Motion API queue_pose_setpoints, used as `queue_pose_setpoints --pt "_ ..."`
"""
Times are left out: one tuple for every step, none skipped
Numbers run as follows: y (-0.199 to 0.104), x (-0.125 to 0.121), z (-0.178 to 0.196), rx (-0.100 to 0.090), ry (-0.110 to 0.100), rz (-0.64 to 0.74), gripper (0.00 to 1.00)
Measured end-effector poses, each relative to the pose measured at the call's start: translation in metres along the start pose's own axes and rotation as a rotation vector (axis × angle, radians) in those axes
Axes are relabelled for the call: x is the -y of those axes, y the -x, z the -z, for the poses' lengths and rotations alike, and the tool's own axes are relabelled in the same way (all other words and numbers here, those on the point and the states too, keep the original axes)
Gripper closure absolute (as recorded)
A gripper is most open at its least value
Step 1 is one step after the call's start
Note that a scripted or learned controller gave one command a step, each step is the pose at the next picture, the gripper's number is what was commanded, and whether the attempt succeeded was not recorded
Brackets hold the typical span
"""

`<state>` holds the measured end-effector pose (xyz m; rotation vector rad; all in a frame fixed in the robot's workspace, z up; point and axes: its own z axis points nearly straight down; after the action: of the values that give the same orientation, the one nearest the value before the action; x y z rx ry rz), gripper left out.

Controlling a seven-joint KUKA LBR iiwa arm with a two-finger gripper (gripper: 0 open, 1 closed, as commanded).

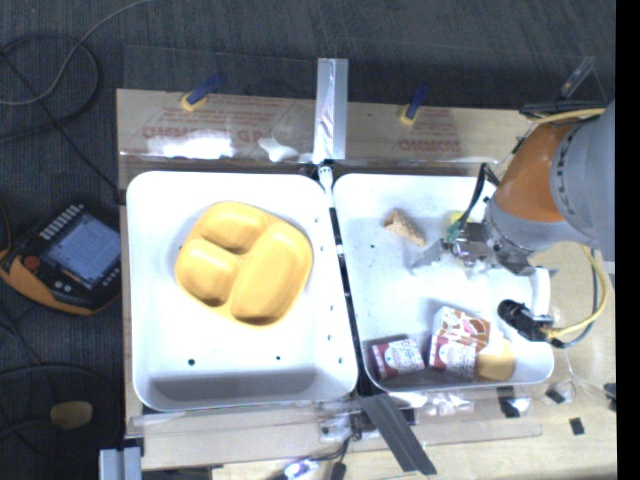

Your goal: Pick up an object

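Note:
My gripper (452, 251) hangs low over the middle of the right bin (375, 298), at the end of the grey arm with its orange band (530, 183). A small tan crumbly chunk (405, 226) lies just to its upper left, apart from it. Along the bin's front wall lie a dark red packet (397, 356), a red and white packet (460, 341) and a tan rounded piece (496, 362). In the left bin (160, 368) rests a large yellow lumpy object (243, 261). I see nothing held in the gripper.
A black cable connector (512, 315) and yellow cable hang off the arm over the right bin's right side. A handheld pendant (70, 258) lies on the floor at left. Two blue and yellow clips (203, 91) sit on the board behind the bins.

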<state>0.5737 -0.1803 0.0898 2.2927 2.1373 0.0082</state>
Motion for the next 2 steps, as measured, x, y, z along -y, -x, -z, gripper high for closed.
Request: queue_pose_setpoints --pt "0.014 -0.049 -0.001 0.001 0.000 -0.017 0.00" --pt "0.010 -0.090 -0.002 -0.002 -0.048 -0.119 0.00"
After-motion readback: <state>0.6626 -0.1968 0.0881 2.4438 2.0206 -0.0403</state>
